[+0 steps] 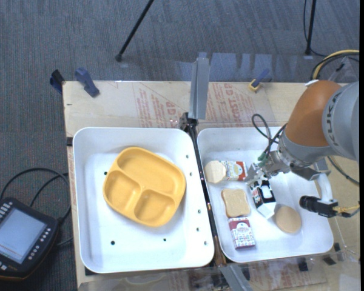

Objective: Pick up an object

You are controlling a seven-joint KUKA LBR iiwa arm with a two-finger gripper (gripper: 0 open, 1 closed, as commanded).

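My gripper [258,177] hangs low over the middle of the right bin [309,245], with the grey arm and its orange band coming in from the right. Just below it lies a small black-and-white carton [265,199]. To its left lies a white-and-red carton [235,170] with a round cream piece [215,172] beside it. A slice of toast [235,202], a red packet [242,233] and a tan bun [287,219] lie nearer the front. Nothing shows as held by the gripper.
The left bin [91,235] holds a yellow divided plate [145,185]. A grey upright post [199,93] stands behind the gap between the bins. A tablet pendant [15,236] sits on the floor at the lower left.
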